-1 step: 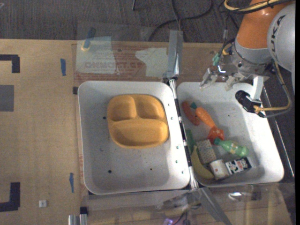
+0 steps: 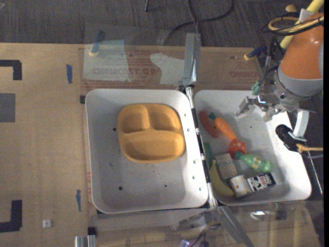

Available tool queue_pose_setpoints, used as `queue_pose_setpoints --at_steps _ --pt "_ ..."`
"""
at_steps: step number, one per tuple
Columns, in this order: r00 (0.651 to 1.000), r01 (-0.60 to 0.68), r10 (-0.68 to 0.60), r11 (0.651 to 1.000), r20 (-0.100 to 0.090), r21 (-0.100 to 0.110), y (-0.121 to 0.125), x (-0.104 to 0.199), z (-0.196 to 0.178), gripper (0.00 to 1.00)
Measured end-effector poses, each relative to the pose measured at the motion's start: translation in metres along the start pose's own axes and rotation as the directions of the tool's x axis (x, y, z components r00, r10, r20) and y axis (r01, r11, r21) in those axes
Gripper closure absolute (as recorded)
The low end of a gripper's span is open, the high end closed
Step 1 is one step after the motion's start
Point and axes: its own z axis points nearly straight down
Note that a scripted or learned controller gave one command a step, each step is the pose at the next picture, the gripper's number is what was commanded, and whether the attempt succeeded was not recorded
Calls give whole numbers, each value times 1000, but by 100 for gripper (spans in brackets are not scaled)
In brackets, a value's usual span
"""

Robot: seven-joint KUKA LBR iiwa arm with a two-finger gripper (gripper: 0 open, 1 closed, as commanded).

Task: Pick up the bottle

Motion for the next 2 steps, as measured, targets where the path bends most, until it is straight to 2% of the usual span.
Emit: queue_pose_setpoints --at_steps 1,2 --pt "988 155 -155 988 0 -1 -36 -61 75 0" --pt "992 129 -129 992 2 -10 -82 -67 117 0"
